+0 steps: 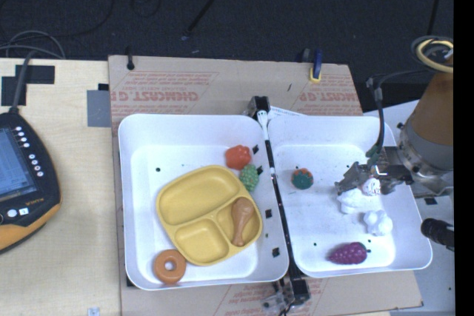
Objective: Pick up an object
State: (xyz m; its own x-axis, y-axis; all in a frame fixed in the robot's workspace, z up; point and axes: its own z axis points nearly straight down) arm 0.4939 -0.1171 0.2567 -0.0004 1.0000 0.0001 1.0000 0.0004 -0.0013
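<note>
In the right bin [415, 251] the tool [358, 181] hangs low near the right wall, just above a white object [354, 200]; whether its fingers are spread or closed cannot be told, and nothing is seen between them. A second white lump [377, 221] lies nearer the front of that bin, a purple grape bunch [348, 254] at its front, and a green-and-orange round toy [301, 178] toward its left wall. The left bin [137, 248] holds a yellow divided plate [194, 203] bearing a drumstick [241, 220], with a donut [169, 266], tomato [238, 156] and green piece [249, 176] beside it.
</note>
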